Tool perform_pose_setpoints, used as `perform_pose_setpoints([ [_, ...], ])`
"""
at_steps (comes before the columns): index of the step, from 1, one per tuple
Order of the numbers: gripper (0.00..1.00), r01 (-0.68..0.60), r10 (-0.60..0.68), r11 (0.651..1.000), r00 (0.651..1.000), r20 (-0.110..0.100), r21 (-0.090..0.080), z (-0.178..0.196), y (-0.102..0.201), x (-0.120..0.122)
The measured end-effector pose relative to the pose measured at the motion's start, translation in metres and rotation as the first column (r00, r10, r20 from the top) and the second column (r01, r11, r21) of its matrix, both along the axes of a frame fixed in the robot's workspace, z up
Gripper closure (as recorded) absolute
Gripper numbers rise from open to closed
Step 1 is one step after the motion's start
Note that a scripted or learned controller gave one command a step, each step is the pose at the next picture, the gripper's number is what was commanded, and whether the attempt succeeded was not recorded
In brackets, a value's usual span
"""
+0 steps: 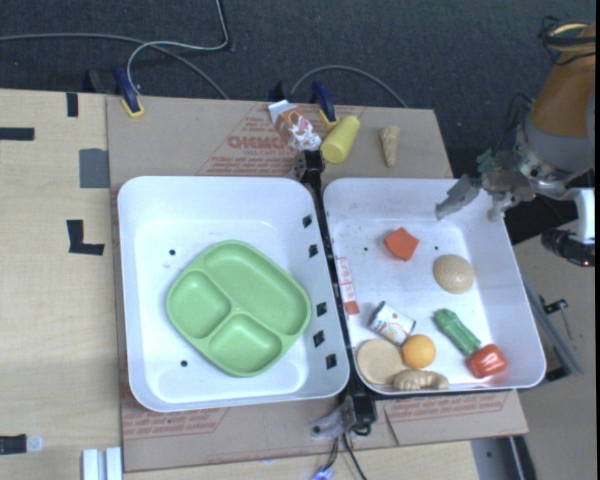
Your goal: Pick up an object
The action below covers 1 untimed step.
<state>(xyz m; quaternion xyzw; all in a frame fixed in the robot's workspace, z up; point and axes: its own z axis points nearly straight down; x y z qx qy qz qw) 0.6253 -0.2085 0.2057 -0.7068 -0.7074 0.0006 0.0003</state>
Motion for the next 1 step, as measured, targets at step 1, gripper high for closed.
perform_pose_setpoints([
  [1, 0.0, -0.002, 0.002, 1.0, 1.0, -0.002, 0.002, -0.1132, 0.0515, 0.0278],
])
